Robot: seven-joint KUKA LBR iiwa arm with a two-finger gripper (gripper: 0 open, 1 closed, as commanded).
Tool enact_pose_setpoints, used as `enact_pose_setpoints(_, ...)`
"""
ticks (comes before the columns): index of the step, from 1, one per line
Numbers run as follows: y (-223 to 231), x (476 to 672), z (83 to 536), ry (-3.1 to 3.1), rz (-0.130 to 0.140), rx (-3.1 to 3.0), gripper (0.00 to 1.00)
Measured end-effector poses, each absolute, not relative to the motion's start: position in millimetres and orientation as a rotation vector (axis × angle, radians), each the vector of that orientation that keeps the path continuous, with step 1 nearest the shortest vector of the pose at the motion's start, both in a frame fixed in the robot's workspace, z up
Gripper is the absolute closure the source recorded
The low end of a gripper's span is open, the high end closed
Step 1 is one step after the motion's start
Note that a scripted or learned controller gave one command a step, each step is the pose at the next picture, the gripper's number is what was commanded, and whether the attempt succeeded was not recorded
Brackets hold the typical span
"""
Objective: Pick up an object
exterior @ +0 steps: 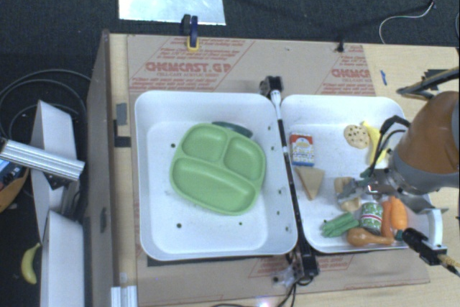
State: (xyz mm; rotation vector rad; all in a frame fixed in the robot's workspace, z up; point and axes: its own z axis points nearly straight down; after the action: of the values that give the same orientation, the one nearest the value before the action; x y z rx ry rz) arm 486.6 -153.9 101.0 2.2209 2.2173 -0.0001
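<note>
- The gripper (357, 189) hangs low in the right bin (327, 111); its claw state cannot be told.
- Toy foods crowd the bin's 5 o'clock corner: can (371, 216), carrot (394, 214).

The arm (431, 147) reaches in from the right, its orange band uppermost and the grey wrist below it. It bends down toward the near right of the scene, where the gripper (352, 189) sits low, pointing left.
</note>
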Motion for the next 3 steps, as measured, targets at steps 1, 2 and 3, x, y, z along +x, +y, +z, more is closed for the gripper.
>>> enact_pose_setpoints(1,-203.5,486.8,84.0,2.218,0.001,2.221,0.0)
enact_pose_setpoints(2,-193.4,556.0,85.4,2.225,0.007,2.207,0.0)
enact_pose_setpoints(3,-206.4,626.4,86.0,2.223,0.007,2.208,0.0)
